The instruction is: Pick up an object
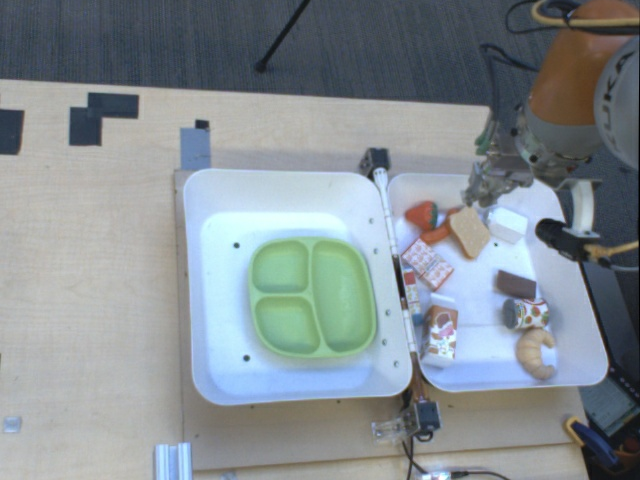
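Note:
My gripper (484,186) hangs over the back of the right bin (580,298), just above and behind a tan bread slice (468,232) and a white block (506,224). Nothing can be made out in its grasp. Left of the bread lie a red strawberry-like piece (421,213) and an orange piece (438,234). Further forward are a red checkered packet (427,264), a brown block (515,284), a patterned can (527,314), a croissant (537,354) and a small printed carton (441,334).
The left bin (215,268) holds a green three-compartment plate (312,298). A ridge between the two bins (392,258) runs front to back. The arm's orange band (575,68) rises at the upper right.

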`<state>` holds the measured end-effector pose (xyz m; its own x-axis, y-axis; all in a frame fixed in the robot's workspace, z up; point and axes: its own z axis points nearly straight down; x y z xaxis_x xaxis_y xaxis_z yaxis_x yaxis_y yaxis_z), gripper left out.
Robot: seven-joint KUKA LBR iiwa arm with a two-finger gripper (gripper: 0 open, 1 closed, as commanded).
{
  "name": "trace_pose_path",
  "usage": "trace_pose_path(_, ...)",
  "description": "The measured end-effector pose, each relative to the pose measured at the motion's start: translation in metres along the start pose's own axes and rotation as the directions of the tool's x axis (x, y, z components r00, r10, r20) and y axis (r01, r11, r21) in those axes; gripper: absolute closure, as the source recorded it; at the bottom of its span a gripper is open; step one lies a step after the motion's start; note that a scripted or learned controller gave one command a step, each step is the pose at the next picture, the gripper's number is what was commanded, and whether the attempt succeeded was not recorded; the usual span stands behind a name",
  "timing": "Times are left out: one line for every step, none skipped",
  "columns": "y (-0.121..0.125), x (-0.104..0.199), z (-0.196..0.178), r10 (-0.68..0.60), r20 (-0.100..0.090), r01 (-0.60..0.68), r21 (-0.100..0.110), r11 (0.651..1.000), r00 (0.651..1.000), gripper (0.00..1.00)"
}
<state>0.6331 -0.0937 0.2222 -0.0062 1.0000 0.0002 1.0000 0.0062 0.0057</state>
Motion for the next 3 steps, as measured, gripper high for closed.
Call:
trace_pose_path(-0.001, 0.0, 0.001, 0.0, 0.0, 0.0, 0.002, 1.0, 1.0, 0.0)
trace_pose_path(-0.026, -0.103, 0.06, 0.003, 0.002, -0.003, 0.005, 1.0, 1.0, 0.0)
trace_pose_path(-0.056, -0.11, 0.126, 0.001, 0.0, -0.001, 0.002, 1.0, 1.0, 0.0)
